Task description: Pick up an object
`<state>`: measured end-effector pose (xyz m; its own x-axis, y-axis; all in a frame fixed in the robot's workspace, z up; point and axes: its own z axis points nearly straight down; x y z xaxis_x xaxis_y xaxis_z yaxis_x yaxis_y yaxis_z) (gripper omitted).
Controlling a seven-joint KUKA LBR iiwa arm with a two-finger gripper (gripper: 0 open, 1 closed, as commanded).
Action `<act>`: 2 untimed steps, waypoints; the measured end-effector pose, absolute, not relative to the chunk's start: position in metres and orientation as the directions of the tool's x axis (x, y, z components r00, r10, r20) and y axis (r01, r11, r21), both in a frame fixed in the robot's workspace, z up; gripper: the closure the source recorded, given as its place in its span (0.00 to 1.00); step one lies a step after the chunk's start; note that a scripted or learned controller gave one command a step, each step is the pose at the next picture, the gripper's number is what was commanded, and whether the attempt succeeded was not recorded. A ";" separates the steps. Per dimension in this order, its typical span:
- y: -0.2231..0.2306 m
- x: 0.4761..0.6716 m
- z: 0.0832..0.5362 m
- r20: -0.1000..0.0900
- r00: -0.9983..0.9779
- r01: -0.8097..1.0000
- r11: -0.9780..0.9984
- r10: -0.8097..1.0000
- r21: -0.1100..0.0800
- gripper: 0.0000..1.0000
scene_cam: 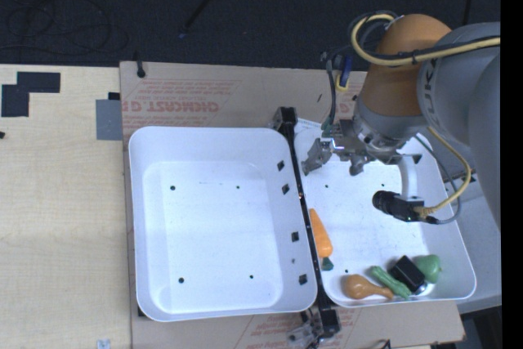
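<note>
Nearest thing: a small orange carrot-shaped plastic toy [320, 234] is seen in the right-hand shallow white bin [462, 257], lying against that bin's left wall, just beside the black divider between the bins
Long axis: the carrot is laid along the wall, running from the far end toward the near end of the bin; a small dark-green piece [327, 263] is seen at its near tip
Direction from the pincer: the pincer [335, 157] is placed over the far left part of the same bin; the carrot is judged to lie nearer the camera, almost straight along the wall
Pincer state: the two fingers are seen spread apart, with nothing between them
Coming move: a short travel toward the near end, then a descent, is judged to be needed; a grip across the carrot's width may be hampered by the wall
Other things: a tan pear-shaped toy [364, 287], a green leafy toy [423, 266] and a black block [407, 272] are clustered at the near right corner, well apart from the pincer
</note>
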<state>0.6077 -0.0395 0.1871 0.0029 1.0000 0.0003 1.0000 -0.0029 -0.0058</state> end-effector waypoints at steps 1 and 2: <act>0.028 0.646 0.242 0.001 -0.007 1.000 0.007 1.000 0.005 0.00; -0.005 0.560 0.195 -0.001 0.004 1.000 -0.004 1.000 -0.015 0.00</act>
<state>0.5602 -0.0054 0.1948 0.0042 1.0000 -0.0006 0.9999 -0.0042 -0.0146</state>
